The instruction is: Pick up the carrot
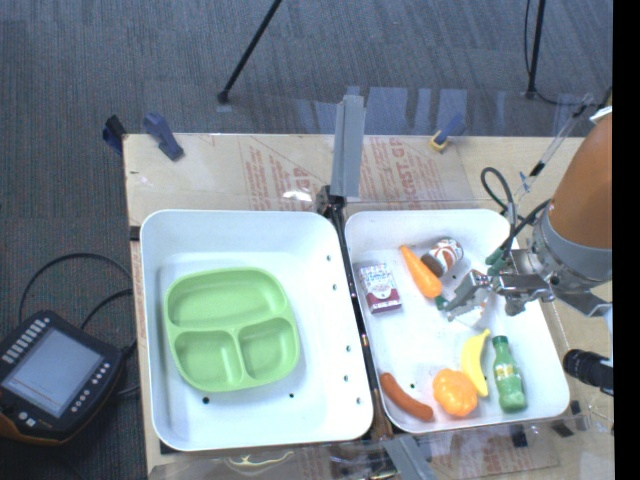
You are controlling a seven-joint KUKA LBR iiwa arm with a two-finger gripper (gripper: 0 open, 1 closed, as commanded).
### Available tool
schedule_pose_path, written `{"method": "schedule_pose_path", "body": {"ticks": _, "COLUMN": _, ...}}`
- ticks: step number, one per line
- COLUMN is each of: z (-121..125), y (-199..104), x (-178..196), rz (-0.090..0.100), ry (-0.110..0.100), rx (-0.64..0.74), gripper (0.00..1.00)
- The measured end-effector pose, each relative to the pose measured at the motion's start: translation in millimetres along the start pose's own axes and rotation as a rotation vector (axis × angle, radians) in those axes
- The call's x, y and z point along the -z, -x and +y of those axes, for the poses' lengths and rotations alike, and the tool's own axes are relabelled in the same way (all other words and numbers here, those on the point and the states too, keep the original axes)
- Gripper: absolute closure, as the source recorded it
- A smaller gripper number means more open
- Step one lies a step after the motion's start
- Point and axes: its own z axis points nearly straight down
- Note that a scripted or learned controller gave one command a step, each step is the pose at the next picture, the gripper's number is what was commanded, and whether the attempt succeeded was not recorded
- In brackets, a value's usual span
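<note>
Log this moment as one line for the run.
carrot: lying in right bin | gripper: beside carrot, not holding it | task: pending

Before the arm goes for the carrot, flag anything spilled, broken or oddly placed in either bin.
Nothing stands out. The carrot lies on its side in the right bin, intact, with the small carton, banana, green bottle, orange pepper and sausage scattered loosely. The green divided plate sits flat in the left bin.

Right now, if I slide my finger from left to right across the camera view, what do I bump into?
Handheld controller → green divided plate → small card box → carrot → end effector → green bottle.
</note>
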Motion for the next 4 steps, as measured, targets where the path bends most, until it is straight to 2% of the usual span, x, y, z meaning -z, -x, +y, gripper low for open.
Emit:
{"method": "schedule_pose_path", "body": {"ticks": 1, "z": 102, "y": 5, "x": -40, "rz": -0.001, "ry": 0.003, "rx": 0.237, "gripper": 0.0}}
{"method": "schedule_pose_path", "body": {"ticks": 2, "z": 78, "y": 1, "x": 7, "rz": -0.001, "ry": 0.004, "rx": 0.19, "gripper": 0.0}}
{"method": "schedule_pose_path", "body": {"ticks": 3, "z": 151, "y": 7, "x": -101, "rz": -0.001, "ry": 0.002, "rx": 0.259, "gripper": 0.0}}
{"method": "schedule_pose_path", "body": {"ticks": 4, "z": 163, "y": -19, "x": -56, "rz": -0.001, "ry": 0.005, "rx": 0.163, "gripper": 0.0}}
